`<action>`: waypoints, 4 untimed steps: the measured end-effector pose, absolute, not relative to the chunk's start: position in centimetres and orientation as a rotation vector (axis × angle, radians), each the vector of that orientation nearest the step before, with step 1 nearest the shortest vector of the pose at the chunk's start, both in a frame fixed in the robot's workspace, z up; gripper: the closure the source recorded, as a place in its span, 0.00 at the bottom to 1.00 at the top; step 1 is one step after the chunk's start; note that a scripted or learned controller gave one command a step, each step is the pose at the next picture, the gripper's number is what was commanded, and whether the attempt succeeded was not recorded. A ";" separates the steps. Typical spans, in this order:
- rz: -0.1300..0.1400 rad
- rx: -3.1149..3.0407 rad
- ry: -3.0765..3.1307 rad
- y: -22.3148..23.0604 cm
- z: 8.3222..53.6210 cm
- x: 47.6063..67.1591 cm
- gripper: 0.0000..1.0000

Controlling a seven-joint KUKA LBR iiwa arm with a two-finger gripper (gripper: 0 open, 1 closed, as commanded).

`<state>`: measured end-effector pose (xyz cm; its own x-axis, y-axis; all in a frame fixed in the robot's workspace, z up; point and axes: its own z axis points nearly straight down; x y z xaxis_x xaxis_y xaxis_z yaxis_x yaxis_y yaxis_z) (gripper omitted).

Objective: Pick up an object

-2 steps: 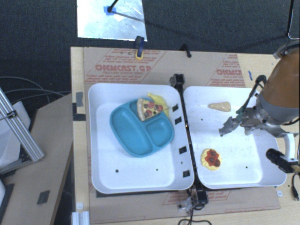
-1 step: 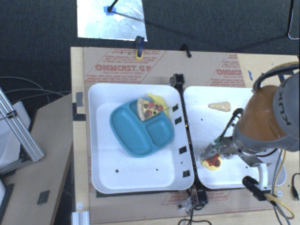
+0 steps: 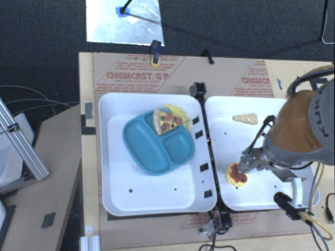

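Note:
In the right bin (image 3: 225,195), a small round yellow toy with a red top (image 3: 236,176) lies near the front left. My gripper (image 3: 244,164) reaches down from the right and sits right at this toy's upper right edge, touching or just over it. A tan bread-like piece (image 3: 245,119) lies at the back of the same bin. In the left bin (image 3: 112,192), a blue divided plate (image 3: 157,148) carries a pizza slice (image 3: 166,122), with a yellow piece (image 3: 178,110) just behind it.
The grey arm with its orange band (image 3: 296,124) covers the right side of the right bin. Black clips (image 3: 204,167) run along the divider between the bins. Cables and a black part (image 3: 285,202) hang at the front right.

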<state>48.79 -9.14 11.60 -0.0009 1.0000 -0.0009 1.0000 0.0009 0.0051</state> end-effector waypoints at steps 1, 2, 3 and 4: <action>0.016 2.204 2.231 -2.3 19.5 51.1 1.00; 0.009 2.208 2.232 3.4 22.6 52.4 1.00; 0.009 2.209 2.233 9.8 24.2 53.4 1.00; 0.002 2.216 2.225 9.3 24.1 53.3 0.00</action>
<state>53.33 9.27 24.10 -0.0041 1.0000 0.0002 1.0000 0.0041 0.0014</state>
